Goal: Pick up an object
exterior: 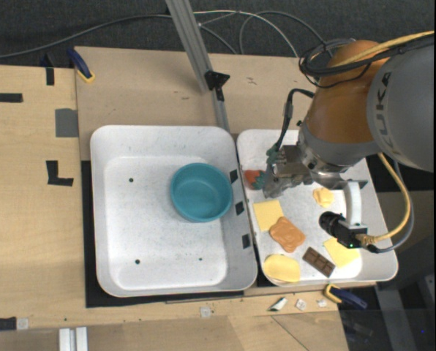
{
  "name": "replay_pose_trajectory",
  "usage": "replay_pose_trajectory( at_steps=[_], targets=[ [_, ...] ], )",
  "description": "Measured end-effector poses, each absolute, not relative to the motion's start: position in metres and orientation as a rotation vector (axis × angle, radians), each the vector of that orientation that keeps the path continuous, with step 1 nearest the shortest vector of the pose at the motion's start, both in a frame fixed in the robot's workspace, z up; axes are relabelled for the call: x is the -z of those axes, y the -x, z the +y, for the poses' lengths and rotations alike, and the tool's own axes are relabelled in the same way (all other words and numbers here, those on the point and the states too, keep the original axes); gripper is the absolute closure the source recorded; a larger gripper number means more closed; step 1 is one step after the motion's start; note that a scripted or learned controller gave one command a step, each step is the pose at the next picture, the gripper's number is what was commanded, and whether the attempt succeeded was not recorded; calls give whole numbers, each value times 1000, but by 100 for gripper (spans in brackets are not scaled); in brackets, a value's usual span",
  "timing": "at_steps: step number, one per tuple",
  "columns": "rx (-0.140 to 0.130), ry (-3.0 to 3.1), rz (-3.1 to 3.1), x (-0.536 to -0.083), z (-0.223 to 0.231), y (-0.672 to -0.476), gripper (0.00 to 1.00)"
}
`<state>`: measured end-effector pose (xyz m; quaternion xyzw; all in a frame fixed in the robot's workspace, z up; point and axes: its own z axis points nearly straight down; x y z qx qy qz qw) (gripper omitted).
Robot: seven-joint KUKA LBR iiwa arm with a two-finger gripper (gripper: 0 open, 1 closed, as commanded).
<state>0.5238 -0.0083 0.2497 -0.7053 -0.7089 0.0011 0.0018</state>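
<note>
The end effector (271,185) hangs low over the right bin (371,273), near its upper left corner, just beside a small red piece (252,175); whether it is open or closed on anything cannot be told. Below it in that bin lie a yellow square (268,214), an orange waffle-like piece (287,234), a pale yellow lump (282,268) and a brown bar (319,260). A teal bowl (200,191) sits in the left bin (130,269).

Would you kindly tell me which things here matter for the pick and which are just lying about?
In play: gripper, yellow square piece, red piece, orange waffle-like piece.

Lying about: blue bowl in the left bin, brown bar, yellow round piece.
</note>
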Motion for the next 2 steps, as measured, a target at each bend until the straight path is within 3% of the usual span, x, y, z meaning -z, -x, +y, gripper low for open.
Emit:
replay_pose_trajectory(
  at_steps=[2],
  targets=[
    [-2, 2210, -2228, -237, 88, -502, 100]
  ],
)
